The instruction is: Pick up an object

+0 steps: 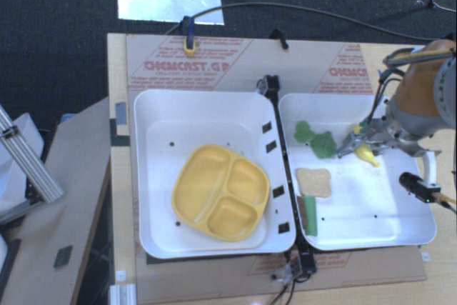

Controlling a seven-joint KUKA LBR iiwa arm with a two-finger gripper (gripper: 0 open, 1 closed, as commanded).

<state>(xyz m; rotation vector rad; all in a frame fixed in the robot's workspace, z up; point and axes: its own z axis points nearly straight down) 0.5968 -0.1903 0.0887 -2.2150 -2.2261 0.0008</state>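
Note:
The right bin [410, 225] holds a green leafy toy [318, 140] at its far left. A tan slice of toast [314, 182] lies nearer the front, and a thin green stick [310, 214] lies along the left wall. A small yellow piece [368, 155] lies in the middle right of that bin. My gripper [359, 142] is low over the bin, right at the yellow piece and just right of the green toy. The arm's wrist hides part of the yellow piece.
The left bin [153, 153] holds a yellow divided plate [221, 191]. A black divider with clips [280, 161] runs between the bins. The arm's grey and orange body [425, 93] covers the right bin's far right corner. A cable crosses the bench's back edge.

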